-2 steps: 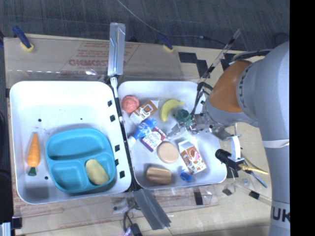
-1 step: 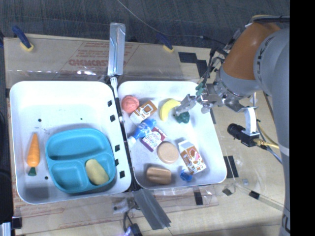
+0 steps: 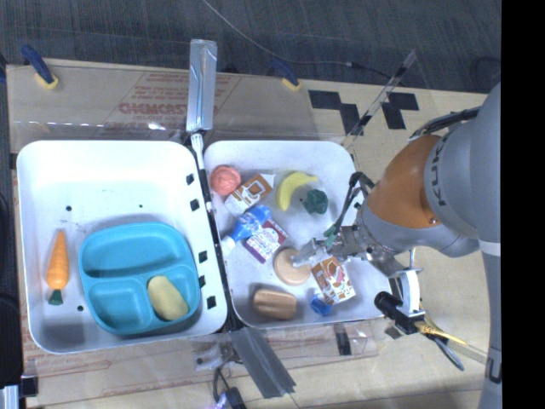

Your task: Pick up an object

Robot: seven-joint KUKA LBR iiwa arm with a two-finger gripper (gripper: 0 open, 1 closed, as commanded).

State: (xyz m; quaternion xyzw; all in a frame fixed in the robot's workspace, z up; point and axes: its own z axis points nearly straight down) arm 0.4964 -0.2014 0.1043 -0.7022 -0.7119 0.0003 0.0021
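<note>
Over the right-hand shallow white bin [image 3: 255, 156], my two-finger gripper [image 3: 317, 247] hangs low above the clutter, its metal tips sitting just right of the round tan disc [image 3: 292, 267] and just above the small printed carton with the red label [image 3: 333, 280]. Whether my gripper is spread or closed I cannot tell at this slant, and nothing shows clamped in it. The carton looks the likeliest pick: it lies in the bin's lower right part, immediately below and slightly right of my tips, close enough that it may be touching them. Its long axis runs on a diagonal, from upper left near the disc down to lower right toward the bin's front corner, its blue end [image 3: 319, 306] pointing toward the front wall. I judge the coming move is a short drop with my wrist turned across that diagonal. The brown bread-roll-shaped toy [image 3: 274, 302] lies left of the carton, its length running along the bin's front wall.
</note>
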